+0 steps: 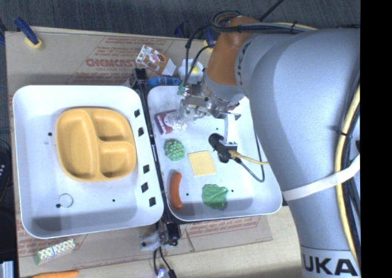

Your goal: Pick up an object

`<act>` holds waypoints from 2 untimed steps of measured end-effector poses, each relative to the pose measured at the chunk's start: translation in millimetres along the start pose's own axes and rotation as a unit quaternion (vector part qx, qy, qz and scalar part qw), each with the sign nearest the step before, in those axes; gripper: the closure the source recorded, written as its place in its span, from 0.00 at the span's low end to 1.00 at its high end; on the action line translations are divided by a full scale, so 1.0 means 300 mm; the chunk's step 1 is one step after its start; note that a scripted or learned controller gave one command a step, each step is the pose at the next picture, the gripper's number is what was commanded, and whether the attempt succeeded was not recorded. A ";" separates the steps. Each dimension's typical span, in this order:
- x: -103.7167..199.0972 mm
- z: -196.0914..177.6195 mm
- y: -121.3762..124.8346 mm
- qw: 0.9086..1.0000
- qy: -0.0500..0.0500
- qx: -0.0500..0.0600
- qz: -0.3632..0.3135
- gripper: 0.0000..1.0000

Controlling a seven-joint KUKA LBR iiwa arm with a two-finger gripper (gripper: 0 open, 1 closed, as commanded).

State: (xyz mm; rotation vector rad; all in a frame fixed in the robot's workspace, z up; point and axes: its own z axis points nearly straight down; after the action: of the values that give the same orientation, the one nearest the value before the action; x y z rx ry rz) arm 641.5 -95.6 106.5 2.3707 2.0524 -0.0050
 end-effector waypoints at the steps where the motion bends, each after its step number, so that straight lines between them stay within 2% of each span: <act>1: 0.001 0.001 -0.001 1.000 0.000 0.000 0.000 0.00; 2: -0.001 0.036 -0.026 0.999 0.003 0.000 0.052 0.00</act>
State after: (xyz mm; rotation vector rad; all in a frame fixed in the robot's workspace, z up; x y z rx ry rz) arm 633.7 -94.9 95.8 2.4777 1.9286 0.0043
